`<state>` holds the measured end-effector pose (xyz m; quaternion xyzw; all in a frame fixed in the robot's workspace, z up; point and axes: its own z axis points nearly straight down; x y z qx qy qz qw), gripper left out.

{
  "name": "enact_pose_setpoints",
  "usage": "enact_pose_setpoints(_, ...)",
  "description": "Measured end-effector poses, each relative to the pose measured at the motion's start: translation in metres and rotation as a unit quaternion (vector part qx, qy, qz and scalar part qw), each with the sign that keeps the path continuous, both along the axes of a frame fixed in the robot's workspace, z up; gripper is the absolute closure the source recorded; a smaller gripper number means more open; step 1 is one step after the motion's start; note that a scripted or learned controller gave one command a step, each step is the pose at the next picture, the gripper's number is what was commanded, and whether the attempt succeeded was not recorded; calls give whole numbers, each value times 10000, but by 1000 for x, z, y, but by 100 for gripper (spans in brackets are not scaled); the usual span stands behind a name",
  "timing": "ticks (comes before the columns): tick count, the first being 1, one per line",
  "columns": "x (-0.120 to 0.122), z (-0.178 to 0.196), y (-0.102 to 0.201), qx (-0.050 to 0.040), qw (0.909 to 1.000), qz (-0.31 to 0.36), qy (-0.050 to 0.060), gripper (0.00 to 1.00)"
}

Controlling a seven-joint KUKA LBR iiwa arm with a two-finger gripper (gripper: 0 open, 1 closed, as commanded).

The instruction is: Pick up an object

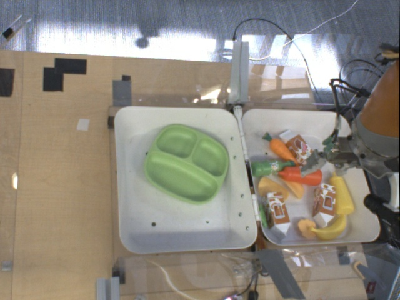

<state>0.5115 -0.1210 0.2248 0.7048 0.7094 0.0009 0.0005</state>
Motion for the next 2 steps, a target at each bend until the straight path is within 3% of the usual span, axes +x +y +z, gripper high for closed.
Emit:
enact_pose_setpoints(1,82,-126,-19,-21,9983,585,-37,0)
enact_pose_setpoints(2,84,-114,-18,-15,9982,594,-57,100)
